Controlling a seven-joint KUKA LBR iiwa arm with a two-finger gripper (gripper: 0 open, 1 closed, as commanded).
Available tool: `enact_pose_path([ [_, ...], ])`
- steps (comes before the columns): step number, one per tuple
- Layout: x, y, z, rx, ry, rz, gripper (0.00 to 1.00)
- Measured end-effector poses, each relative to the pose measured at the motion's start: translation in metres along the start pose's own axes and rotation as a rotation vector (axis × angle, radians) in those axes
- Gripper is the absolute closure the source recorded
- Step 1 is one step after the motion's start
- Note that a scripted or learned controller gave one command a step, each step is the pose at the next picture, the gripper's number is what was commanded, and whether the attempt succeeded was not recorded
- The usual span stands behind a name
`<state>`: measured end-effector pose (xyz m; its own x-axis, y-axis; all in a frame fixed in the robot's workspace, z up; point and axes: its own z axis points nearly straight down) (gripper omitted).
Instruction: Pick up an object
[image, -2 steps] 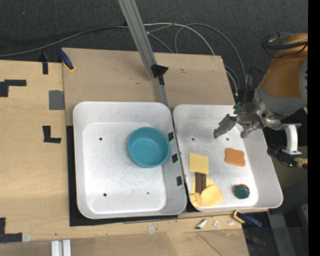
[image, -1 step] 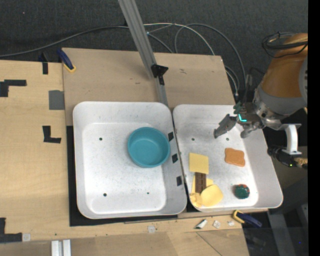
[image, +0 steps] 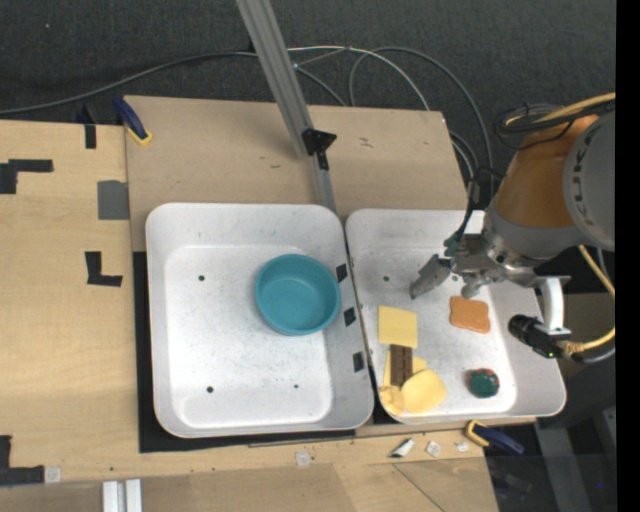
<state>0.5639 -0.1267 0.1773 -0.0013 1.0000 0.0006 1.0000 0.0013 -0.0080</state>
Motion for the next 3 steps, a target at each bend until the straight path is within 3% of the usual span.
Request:
enact_pose_path([
  [2,-0.006,-0.008,0.088,-0.008,-0.001,0.001,0.00],
  [3,-0.006,-0.008,0.078,-0.008,0.000,-0.001,1.00],
])
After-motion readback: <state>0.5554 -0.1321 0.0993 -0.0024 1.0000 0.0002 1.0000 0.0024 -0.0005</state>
